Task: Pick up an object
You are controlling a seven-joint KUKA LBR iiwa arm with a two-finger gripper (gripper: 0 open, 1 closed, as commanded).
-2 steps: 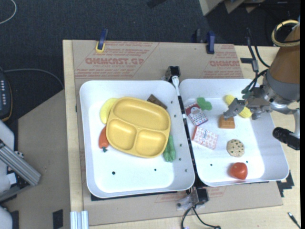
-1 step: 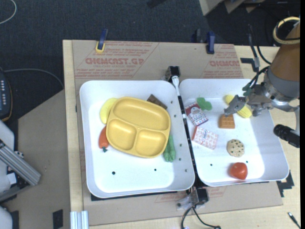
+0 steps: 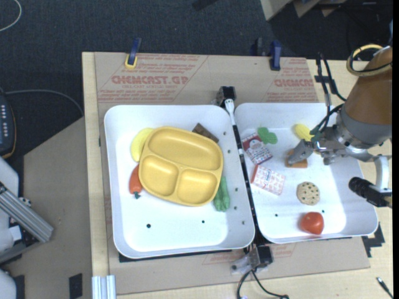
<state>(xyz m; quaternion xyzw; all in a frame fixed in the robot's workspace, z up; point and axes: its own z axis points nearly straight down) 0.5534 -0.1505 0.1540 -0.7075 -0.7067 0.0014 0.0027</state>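
I see the yellow divided tray [image 3: 181, 166] filling the left bin [image 3: 118, 185]. In the right bin [image 3: 355, 220], my gripper [image 3: 301, 154] sits low by a small orange-brown piece [image 3: 298, 162]; I cannot tell how its fingers stand. A tomato [image 3: 312, 222] and cookie [image 3: 308, 192] lie nearer the front.

The tan cardboard-covered counter [image 3: 187, 73] is carrying two shallow white plastic bins [image 3: 118, 167], lying side by side, touching.
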